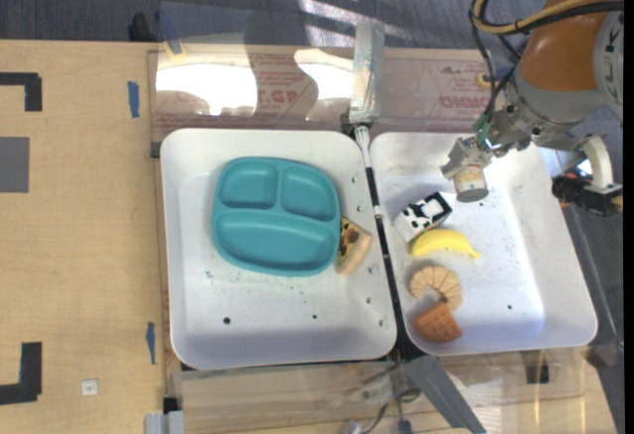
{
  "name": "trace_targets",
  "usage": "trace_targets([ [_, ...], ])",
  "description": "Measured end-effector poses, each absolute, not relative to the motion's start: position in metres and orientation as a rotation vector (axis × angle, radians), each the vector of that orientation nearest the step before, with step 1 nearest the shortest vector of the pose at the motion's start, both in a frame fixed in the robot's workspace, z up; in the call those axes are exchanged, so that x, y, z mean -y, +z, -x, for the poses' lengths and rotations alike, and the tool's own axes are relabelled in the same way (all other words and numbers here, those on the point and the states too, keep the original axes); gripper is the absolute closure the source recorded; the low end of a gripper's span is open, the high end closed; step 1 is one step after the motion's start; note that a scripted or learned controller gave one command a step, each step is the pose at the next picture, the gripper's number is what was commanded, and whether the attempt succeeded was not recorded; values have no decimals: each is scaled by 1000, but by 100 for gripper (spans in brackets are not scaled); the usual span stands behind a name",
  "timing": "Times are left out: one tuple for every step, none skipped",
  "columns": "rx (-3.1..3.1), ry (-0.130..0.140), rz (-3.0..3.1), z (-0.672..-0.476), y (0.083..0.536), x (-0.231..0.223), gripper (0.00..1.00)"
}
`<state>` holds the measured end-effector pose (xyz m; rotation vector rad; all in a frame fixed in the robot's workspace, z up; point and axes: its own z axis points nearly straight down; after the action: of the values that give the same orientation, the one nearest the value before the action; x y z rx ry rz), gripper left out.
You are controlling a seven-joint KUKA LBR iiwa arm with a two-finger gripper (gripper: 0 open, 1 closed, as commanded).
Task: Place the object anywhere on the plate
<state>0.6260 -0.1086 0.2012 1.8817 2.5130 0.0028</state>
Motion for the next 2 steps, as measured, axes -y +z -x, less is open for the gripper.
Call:
trace_targets([
  [-2519,1,-1881,-637,184,50,100],
  [-2486,5,-1925,-628,185,-62,100],
])
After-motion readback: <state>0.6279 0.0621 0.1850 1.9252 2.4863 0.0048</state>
